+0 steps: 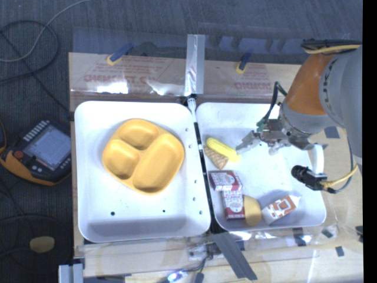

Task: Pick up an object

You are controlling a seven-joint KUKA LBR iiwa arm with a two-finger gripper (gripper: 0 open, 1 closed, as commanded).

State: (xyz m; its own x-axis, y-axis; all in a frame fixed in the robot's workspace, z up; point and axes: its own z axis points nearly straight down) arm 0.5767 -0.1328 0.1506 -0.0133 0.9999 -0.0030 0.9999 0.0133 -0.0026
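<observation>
The hand [263, 140] hangs over the right bin [259, 114]; whether it is open or closed cannot be told. Nearest object is the yellow corn cob [222, 149], just beside the hand toward the divider. A centred, vertical descent across the cob's narrow width is advised. The red carton [230, 194] lies below the hand. The counter [147, 75] stands on dark carpet [35, 40].

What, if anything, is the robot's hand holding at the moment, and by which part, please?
Nothing is held: the hand hovers in the right white bin, beside the yellow corn-shaped toy.
</observation>
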